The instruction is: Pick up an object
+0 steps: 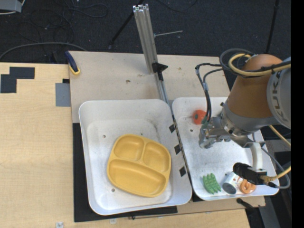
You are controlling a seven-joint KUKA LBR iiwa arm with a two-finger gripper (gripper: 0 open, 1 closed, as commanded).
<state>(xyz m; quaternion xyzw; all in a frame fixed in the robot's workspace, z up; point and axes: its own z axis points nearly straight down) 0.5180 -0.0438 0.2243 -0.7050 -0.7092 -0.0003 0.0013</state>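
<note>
My gripper (207, 141) hangs over the middle of the right bin (190, 151), under the grey and orange arm that reaches in from the right. Just beyond it, near the bin's far left corner, lies a small red-orange object (199, 116), partly hidden by cables. A green ridged toy (211, 183) lies near the bin's front edge, well short of the gripper. Right of it sit a small grey and white can (229, 184) and an orange ring-shaped piece (247, 188). I see nothing held at the gripper.
The left bin (95, 127) holds a yellow divided plate (139, 164). A metal post (148, 42) rises behind the bins. A blue and yellow tool (72, 63) lies on the bench at the back left.
</note>
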